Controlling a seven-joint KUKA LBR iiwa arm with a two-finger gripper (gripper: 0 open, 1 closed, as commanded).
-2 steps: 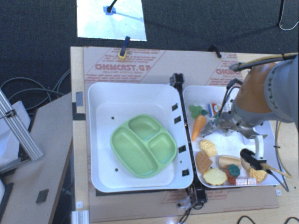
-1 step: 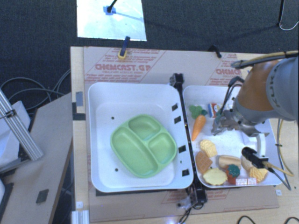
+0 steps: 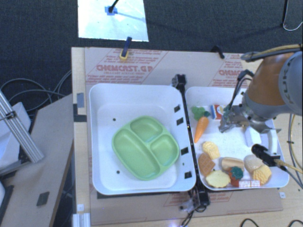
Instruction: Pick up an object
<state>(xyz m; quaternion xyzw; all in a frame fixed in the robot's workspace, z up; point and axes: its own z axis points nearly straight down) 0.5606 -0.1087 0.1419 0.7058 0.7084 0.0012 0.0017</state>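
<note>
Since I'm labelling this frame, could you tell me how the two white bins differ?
The left bin holds one green divided plate; the right bin holds many small toy foods, such as a carrot. The gripper is over the right bin, not the left bin. Both are shallow and white.

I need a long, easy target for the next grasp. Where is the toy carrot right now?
The carrot lies in the right bin, near its left wall, just below the green toy and left of the end effector.

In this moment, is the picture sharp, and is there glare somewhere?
Camera view: mostly sharp; the green tray is crisp, the gripper looks slightly soft. Glare washes out the shiny sheet on the floor at top; the left bin is evenly lit.
</note>
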